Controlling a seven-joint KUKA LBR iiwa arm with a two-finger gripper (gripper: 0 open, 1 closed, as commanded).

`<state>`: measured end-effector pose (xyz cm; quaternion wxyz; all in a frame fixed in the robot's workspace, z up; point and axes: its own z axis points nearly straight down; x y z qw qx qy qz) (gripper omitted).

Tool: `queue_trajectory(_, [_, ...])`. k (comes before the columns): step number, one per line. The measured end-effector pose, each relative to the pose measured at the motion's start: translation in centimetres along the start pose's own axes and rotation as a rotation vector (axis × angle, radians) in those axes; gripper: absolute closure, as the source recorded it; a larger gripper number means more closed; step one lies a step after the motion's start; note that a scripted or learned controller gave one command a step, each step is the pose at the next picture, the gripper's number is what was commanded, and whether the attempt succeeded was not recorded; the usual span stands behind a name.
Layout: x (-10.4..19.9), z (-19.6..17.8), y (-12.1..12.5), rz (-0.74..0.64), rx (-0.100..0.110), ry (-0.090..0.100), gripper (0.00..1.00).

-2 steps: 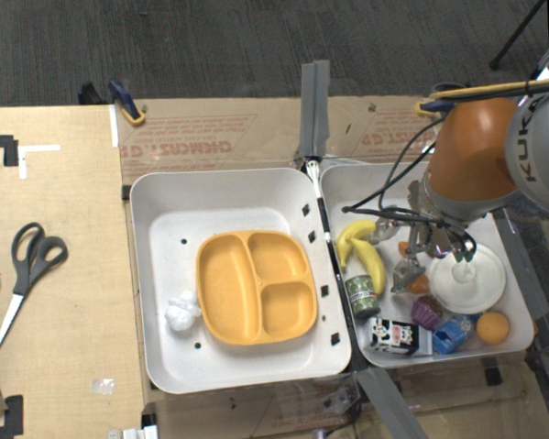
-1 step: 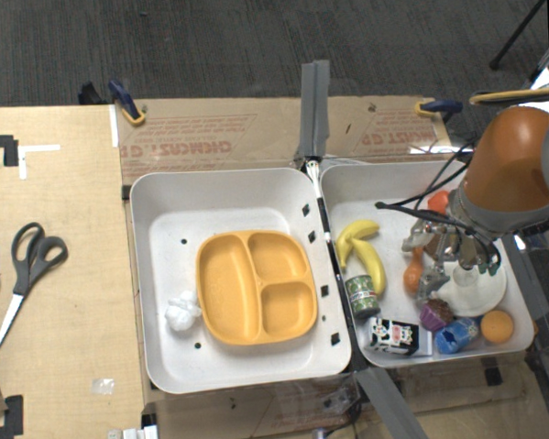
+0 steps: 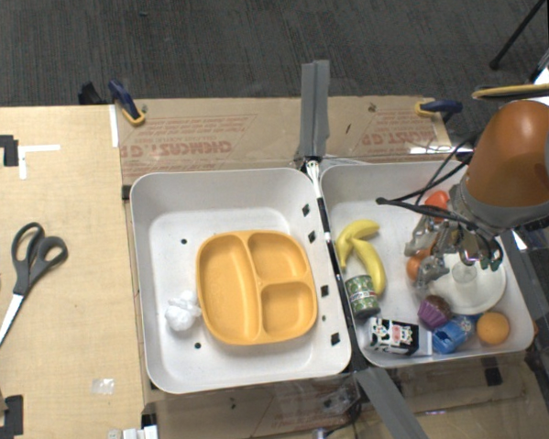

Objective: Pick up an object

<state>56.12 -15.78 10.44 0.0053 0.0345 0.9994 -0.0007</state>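
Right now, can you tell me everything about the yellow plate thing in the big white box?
The yellow plate is a divided tray with rounded corners and three compartments: one long one on its left side and two smaller ones on its right. It looks like smooth plastic, and nothing lies in it. It lies flat, right side up, in the middle of the left white bin. A small white crumpled lump sits against its lower left edge. The robot's hand is over the other bin, away from it.

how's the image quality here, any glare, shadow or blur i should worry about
Camera view: even overhead light, soft shadows; mild glare on the glossy orange band of the grey arm; the metal two-finger gripper is small and cluttered by cables; the yellow divided plastic tray reads sharp.
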Motion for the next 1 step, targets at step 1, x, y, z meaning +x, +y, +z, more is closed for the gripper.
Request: queue_trajectory(1, [-5.37,-11.28,4.6,0.031,-0.001,0.004,1.0])
